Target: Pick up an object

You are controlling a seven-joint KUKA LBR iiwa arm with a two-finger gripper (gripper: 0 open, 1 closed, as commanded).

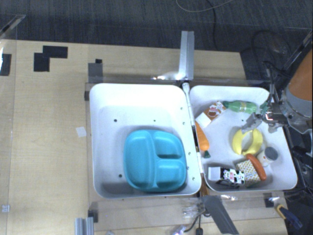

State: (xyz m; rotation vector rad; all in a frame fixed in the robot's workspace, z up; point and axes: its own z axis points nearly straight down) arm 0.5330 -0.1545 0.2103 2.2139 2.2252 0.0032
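Pale wooden tabletop (44,131) carries two shallow white bins side by side. In the left bin (105,102) lies a turquoise plastic divided tray (155,160). The right bin (288,175) holds the clutter: a yellow banana-shaped toy (247,141), a green plastic bottle (239,105), an orange carrot-like piece (203,140) against the dividing wall, a red sausage-shaped toy (257,166) and a small printed packet (232,175).

Reaching in from the right, the hand (259,119) hovers just above the yellow toy's upper edge. Whether it is spread or closed cannot be told. Nothing appears to be held, so this looks like the approach before a grasp. The next move would need a straight descent onto the yellow toy, clear of the bottle nearby.
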